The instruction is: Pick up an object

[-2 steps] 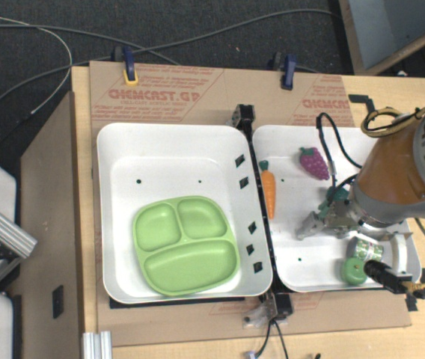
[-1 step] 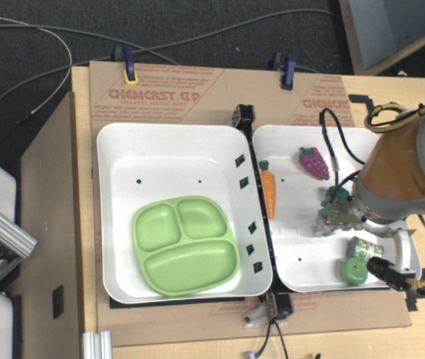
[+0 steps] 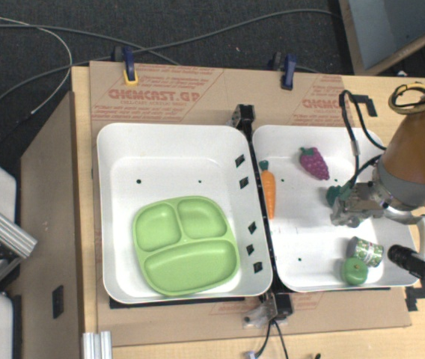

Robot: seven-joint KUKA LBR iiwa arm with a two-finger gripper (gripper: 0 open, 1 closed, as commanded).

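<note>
In the right bin (image 3: 302, 268) lie three toys: a purple grape bunch (image 3: 314, 163) at the back, an orange carrot (image 3: 268, 191) along the left wall, and a green can-like object (image 3: 361, 261) near the front right. My gripper (image 3: 345, 205) hangs low over the bin's right half, between the grapes and the green object. A small teal piece shows at its left tip. The wrist hides the fingers, so their state is unclear.
The left bin (image 3: 115, 223) holds a green divided plate (image 3: 186, 243). A black divider with clips runs between the bins. Black cables loop beside the arm at the right. Blue clamps (image 3: 288, 73) hold the cardboard at the back.
</note>
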